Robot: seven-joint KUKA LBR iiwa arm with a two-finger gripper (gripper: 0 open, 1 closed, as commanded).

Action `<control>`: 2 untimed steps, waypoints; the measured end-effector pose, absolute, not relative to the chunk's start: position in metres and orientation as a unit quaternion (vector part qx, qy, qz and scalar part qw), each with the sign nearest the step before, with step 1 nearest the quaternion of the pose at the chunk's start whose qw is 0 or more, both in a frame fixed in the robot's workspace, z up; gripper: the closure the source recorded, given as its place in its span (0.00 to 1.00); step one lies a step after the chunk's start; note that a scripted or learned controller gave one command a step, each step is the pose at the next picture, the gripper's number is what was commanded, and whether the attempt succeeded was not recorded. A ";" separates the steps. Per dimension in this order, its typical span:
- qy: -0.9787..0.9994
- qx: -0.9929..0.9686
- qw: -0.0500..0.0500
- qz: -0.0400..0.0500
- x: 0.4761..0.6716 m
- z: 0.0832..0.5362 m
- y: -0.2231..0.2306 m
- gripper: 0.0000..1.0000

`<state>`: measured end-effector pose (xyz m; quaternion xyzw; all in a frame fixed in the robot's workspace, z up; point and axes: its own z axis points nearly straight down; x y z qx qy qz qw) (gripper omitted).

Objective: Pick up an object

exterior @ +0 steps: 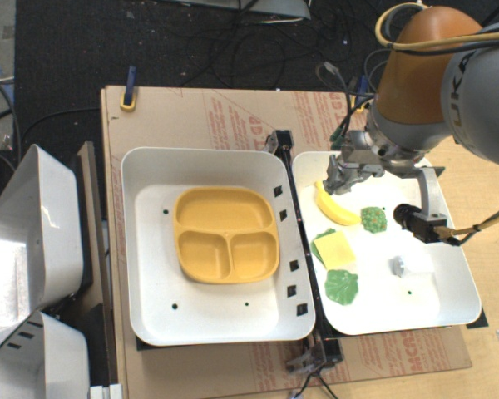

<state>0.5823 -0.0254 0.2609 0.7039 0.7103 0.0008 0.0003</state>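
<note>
My gripper (339, 181) hangs over the back left part of the right bin (449, 306), just above the upper end of a yellow banana (338, 212). To the banana's right lies a small green piece (373, 219). In front of the banana lie a yellow-green wedge (335, 248) and, nearer still, a green leafy lump (342, 286). A small grey item (397, 265) rests toward the bin's middle. The wrist hides the bin's back edge.
The left bin (141, 223) holds a yellow divided plate (227, 233). A black divider with clips (289, 223) runs between the bins. A black part on a bracket (417, 221) hangs from the wrist over the right bin. White containers (29, 231) stand at far left.
</note>
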 end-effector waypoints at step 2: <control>0.710 0.704 0.000 0.001 0.632 0.244 0.078 1.00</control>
